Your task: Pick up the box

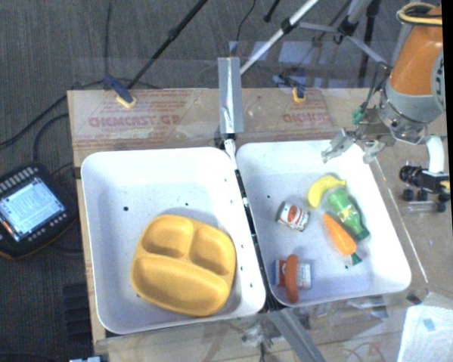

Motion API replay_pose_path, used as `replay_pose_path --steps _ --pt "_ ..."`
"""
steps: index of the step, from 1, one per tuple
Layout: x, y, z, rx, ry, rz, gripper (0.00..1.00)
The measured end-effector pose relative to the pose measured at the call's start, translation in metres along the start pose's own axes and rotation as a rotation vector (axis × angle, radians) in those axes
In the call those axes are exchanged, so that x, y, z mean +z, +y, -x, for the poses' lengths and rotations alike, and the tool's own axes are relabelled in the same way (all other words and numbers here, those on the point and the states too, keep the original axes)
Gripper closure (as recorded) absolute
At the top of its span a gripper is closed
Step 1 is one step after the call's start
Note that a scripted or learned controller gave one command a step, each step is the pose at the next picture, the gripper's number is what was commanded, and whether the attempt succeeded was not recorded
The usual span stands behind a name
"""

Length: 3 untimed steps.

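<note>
The box (302,274) is small, white with blue and red print, and lies flat near the front of the right bin (383,278). An orange-red sausage-shaped item (291,277) lies across its left part. My gripper (352,149) hangs over the far right corner of that bin, well behind the box. Its two fingers (332,150) are spread apart, open, with nothing between them.
In the right bin are also a red and white can (293,216), a banana (323,188), a green bottle (345,213) and a carrot (339,235). A yellow divided tray (184,263) lies in the left bin (107,220). A metal divider (230,100) stands behind the bins.
</note>
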<state>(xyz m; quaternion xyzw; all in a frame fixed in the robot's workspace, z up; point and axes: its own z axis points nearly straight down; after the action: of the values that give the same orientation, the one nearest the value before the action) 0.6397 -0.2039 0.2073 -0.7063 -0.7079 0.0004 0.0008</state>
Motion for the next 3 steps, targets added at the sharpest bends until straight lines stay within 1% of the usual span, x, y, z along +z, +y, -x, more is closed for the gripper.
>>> replay_pose_path --steps 1,2,3 --pt "0.043 -0.006 -0.089 -0.079 0.0 -0.001 0.0" --pt "0.08 -0.052 -0.089 -0.07 -0.001 -0.002 0.0" --pt "0.116 -0.07 -0.101 -0.162 -0.007 0.017 0.0"
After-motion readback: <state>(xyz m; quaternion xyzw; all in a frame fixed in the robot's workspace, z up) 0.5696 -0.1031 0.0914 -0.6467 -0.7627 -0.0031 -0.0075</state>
